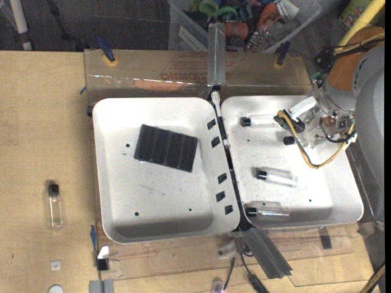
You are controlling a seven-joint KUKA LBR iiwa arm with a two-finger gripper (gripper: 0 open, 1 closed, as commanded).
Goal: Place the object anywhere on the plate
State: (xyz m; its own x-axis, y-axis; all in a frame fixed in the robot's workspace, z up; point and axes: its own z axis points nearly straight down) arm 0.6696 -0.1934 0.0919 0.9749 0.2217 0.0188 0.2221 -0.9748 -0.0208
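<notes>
Tool (305, 124): over the right bin's (342, 209) upper right part; nothing seen gripped; whether spread or pressed together, cannot tell.
Plate (167, 148): dark, ribbed, rectangular, flat in the left bin (113, 218); bare.
Objects: three clear vials with black caps in the right bin — one (256, 121) near the tool, one (275, 176) mid-bin, one (264, 212) at the near wall.
Extra vial (55, 205) on the counter (36, 102), left of both bins.
Progress: judged not begun; pick, carry and placement remain.
</notes>
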